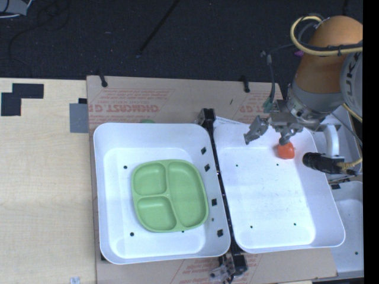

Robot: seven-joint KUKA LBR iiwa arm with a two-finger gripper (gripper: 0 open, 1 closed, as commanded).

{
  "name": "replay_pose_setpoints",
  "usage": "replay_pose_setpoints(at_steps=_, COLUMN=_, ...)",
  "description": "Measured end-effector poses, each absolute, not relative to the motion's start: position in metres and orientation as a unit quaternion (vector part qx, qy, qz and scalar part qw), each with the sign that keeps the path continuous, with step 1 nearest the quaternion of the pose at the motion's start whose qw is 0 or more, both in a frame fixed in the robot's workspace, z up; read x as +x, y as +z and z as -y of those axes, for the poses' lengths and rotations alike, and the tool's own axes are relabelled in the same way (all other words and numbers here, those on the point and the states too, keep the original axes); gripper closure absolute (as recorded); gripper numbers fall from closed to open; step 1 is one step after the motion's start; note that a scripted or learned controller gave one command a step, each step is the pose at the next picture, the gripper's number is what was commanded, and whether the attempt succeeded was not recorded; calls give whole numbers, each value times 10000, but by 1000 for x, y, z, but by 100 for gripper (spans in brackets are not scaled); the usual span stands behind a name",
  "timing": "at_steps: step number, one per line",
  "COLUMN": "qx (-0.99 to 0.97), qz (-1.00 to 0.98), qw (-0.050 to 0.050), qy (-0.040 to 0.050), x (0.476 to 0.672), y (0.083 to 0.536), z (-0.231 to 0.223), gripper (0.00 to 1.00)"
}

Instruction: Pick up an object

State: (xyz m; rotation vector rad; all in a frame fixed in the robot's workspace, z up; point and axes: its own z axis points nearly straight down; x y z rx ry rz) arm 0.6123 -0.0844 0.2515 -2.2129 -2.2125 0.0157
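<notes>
Orange object (285, 151): lies near the far right corner of the right bin (278, 218), the likely target.
Gripper (270, 134): fingers spread and holding nothing, poised just left of the object, probably lining up to straddle it.
Green tray (169, 195): sits flat in the left bin (112, 188), well apart.

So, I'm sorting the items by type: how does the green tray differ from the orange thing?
The tray is pale green, the orange thing orange-red. The tray is broad, flat and divided; the orange thing is small and rounded. The tray lies in the left bin, the orange thing in the right bin.
</notes>
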Motion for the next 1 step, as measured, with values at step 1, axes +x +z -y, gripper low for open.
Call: replay_pose_setpoints(at_steps=1, qx=-7066, qz=7076, qw=15, qy=10, x=614, y=259, z=85, gripper=0)
